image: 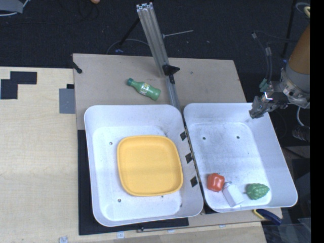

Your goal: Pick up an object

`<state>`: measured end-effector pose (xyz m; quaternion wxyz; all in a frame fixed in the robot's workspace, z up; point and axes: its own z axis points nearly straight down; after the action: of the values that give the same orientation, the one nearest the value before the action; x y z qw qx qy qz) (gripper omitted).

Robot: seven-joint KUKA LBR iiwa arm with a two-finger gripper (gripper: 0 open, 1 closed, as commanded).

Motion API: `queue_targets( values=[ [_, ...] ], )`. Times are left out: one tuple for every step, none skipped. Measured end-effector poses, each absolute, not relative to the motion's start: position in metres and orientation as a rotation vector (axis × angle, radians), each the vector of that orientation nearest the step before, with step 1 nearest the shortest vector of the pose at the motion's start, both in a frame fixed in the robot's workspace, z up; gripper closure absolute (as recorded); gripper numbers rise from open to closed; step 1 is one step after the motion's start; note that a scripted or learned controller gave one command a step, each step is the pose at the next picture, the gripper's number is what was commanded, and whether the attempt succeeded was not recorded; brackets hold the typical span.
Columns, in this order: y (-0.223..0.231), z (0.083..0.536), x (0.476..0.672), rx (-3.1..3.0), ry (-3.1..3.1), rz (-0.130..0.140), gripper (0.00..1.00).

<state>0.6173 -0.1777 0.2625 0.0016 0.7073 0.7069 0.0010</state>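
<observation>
Your claw [259, 108] sits at the far right corner of the right bin [263, 135], just over its rim, with the grey arm [298, 80] and its orange band reaching in from the right. It is small and dark in this view, so you cannot tell whether it is apart or together, and nothing can be seen in its grip.

The things you could pick lie well apart from it, along the near edge of the right bin. A red pepper [215, 181] rests near the bin's near left corner. Just beside it, to the right, lies a small white block [232, 194], tilted. A green leafy vegetable [257, 190] sits just beside that block, near the near right corner. The three form a loose row.

In the left bin [98, 130] a yellow square plate [150, 165] lies flat, roughly at the middle. Beyond the bins, on the tan surface [212, 80], a green bottle [144, 88] lies on its side. A slanted metal rail [155, 39] rises from the surface behind the gap between the bins.
</observation>
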Motion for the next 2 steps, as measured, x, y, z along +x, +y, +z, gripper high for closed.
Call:
queue_targets(
  values=[
    [-0.124, 0.253, 0.619, 2.219, 2.226, 0.000, 1.00],
    [-0.065, 0.246, 0.616, 2.219, 2.226, 0.000, 1.00]
  ],
)
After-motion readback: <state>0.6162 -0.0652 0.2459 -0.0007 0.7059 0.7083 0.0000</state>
